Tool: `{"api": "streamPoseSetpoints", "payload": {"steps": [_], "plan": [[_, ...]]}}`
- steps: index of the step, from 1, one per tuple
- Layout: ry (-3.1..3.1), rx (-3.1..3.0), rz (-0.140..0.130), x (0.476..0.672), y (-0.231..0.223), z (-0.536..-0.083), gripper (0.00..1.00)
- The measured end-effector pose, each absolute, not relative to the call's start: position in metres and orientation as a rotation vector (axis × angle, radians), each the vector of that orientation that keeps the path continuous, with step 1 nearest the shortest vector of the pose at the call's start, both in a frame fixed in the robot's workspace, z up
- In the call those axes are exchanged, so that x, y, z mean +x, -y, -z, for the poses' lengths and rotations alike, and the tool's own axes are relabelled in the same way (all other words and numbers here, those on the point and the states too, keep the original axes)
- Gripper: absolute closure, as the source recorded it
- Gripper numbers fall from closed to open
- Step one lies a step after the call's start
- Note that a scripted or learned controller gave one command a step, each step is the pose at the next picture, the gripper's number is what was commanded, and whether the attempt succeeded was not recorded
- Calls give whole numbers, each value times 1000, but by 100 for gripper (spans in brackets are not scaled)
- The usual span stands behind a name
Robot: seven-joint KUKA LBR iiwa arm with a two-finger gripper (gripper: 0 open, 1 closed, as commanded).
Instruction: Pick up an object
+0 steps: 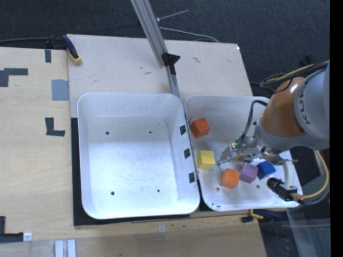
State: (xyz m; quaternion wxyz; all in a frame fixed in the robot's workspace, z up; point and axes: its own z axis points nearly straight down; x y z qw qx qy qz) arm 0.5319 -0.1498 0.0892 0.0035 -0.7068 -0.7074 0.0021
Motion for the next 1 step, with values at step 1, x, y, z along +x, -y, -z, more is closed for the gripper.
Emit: {"api": "streamPoseSetpoints", "payload": {"steps": [1], "plan": [[2230,-2214,4,587,91,-92,0]]}}
